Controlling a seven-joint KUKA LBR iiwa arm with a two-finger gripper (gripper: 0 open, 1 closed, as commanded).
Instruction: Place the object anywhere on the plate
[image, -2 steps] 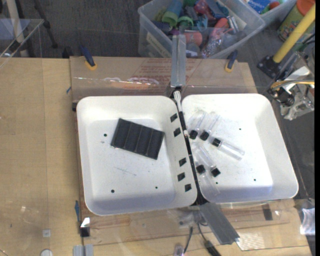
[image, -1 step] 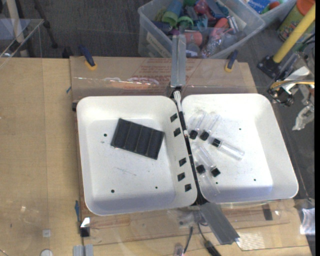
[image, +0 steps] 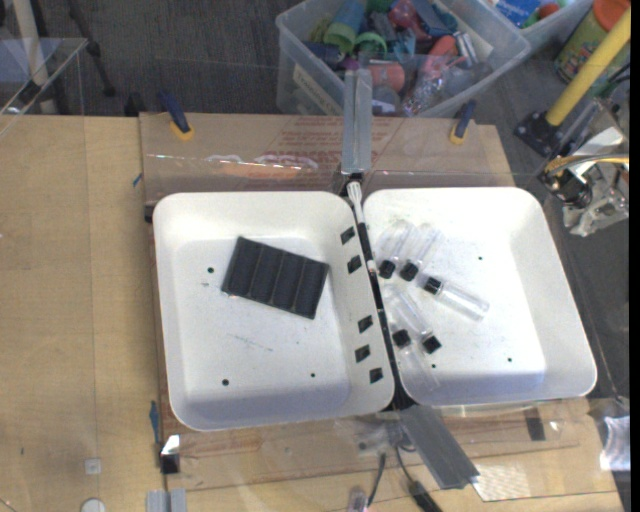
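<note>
Pincer (image: 592, 196) parked off the right bin's (image: 560, 300) top-right corner, outside the rim; whether it's clenched or released can't be told.

Both bins sit w/ inner edges touching along a center seam lined w/ small black tabs (image: 358, 295). Left bin (image: 175, 330) has lots of open floor: only the dark ribbed plate (image: 275, 277) lies there, slightly tilted, upper-middle, clear of every wall. Right bin's right half is bare, so there's free room under the pincer side. Clear vials w/ black caps (image: 455, 297) lie jumbled in the right bin's left half, near the seam, well apart from the pincer, down and to its left in the view. Plate is further left still, across the seam.
</note>
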